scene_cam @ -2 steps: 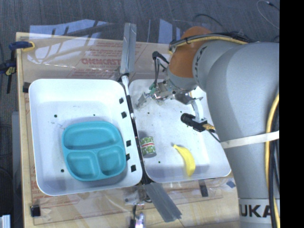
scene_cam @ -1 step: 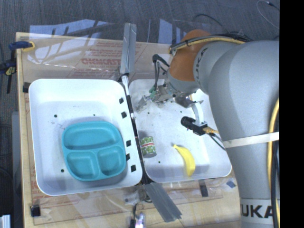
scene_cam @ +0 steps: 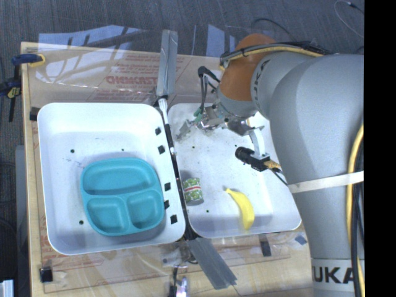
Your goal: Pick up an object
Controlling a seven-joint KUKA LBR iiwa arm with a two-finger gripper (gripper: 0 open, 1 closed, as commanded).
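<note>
Camera view hides your end effector (scene_cam: 193, 124) jaws behind the wrist; you cannot tell their spread above the right bin (scene_cam: 272, 218).

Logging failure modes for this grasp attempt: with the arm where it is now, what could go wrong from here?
1. The gripper sits low at the right bin's far left corner, away from the can and banana, so a close here would likely catch nothing.
2. It is close to the divider between bins and could scrape the wall.
3. The can lies tight against that divider, leaving little finger room.
</note>
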